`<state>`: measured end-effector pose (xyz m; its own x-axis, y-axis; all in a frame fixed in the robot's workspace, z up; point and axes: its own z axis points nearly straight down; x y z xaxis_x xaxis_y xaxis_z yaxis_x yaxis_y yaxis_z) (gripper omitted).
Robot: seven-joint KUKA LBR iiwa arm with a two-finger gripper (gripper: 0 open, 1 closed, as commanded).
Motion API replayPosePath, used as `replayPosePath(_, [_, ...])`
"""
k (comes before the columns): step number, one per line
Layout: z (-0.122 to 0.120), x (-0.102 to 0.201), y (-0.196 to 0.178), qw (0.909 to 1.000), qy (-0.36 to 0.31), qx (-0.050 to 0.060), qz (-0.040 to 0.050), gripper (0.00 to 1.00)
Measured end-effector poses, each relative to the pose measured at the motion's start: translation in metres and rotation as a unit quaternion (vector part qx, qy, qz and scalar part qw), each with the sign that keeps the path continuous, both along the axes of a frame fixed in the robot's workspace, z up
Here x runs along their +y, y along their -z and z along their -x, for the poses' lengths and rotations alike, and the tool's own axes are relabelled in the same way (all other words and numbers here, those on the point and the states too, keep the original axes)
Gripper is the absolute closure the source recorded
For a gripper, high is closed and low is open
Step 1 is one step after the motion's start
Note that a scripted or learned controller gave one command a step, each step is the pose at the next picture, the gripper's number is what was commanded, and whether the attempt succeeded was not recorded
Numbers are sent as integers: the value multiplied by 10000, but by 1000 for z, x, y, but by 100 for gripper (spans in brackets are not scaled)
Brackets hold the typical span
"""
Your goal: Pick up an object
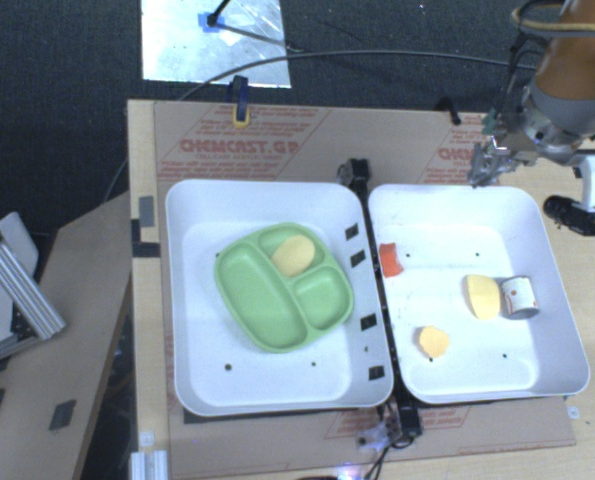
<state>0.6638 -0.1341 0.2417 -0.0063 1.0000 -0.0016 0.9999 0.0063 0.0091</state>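
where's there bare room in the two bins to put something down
Right bin: bare floor across the top, above the orange block and the yellow piece; also the bottom right corner. It is crowded mid-right, where the yellow piece touches the small can, with a smaller yellow piece below. Left bin: the green tray fills the middle; a bare strip runs along the bottom.

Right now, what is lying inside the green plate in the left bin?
The green plate holds one yellow piece in its upper compartment. The other two compartments show bare green. Whatever lies under the piece is covered.
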Motion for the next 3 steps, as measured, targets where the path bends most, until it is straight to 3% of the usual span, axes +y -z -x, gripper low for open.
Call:
replayPosePath(1, [-1,0,-3,10000,3,28,-5,100])
replayPosePath(3, [1,116,14,10000,-16,41,-15,100])
